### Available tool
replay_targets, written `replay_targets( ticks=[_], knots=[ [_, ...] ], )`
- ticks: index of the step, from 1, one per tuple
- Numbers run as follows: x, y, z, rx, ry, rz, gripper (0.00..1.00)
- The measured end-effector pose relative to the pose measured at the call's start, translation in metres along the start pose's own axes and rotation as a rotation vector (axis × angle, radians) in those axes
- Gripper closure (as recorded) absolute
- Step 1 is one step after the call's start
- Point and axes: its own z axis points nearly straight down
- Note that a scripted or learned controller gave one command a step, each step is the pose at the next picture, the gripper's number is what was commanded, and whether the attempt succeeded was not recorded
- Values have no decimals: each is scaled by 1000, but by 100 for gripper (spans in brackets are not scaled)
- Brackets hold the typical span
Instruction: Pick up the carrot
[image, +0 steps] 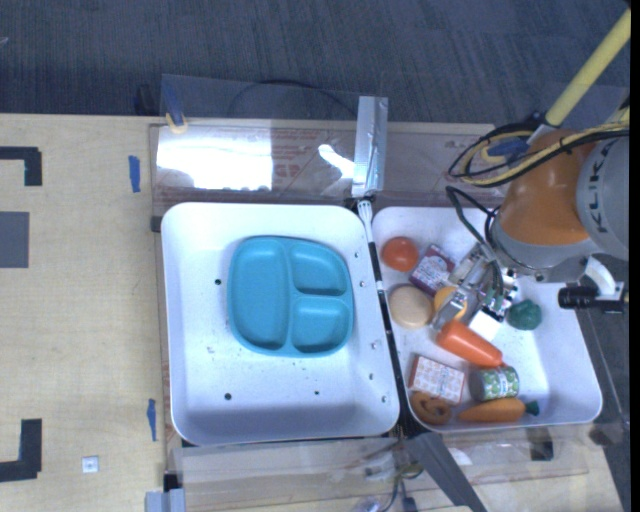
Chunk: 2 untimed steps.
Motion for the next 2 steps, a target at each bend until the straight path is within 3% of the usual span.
replay_targets(
  ticks=[1,2],
  knots=[
    [-3,1,-13,-6,-10,3,100],
    [7,75,-99,0,0,454,100]
  ],
)
